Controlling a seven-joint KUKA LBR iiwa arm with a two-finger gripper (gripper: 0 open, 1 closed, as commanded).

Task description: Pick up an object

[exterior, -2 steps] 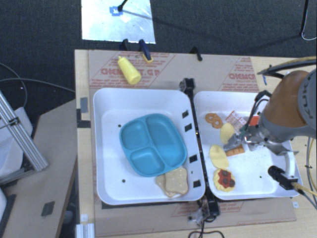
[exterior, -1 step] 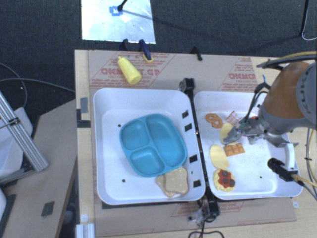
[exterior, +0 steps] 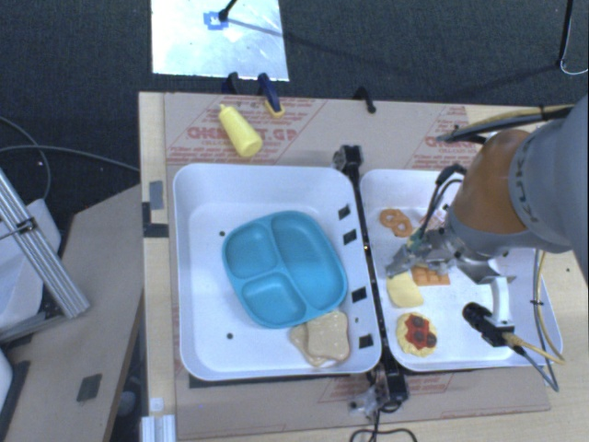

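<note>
My gripper (exterior: 411, 258) hangs low in the right bin (exterior: 460, 362), over its left half. Its tip sits just above a pale yellow food piece (exterior: 404, 291) and beside an orange waffle-like piece (exterior: 432, 275), which the wrist partly covers. A brown pretzel (exterior: 397, 220) lies up-left of the gripper. A round piece with red topping (exterior: 418, 332) rests near the bin's front. I see nothing clearly held between the fingers.
The left bin (exterior: 202, 210) holds a blue divided plate (exterior: 283, 267) and a beige toast-like piece (exterior: 321, 338) at its front. A yellow bottle (exterior: 239, 130) lies on the cardboard behind the bins. The arm's grey body (exterior: 525, 191) covers the right bin's far right.
</note>
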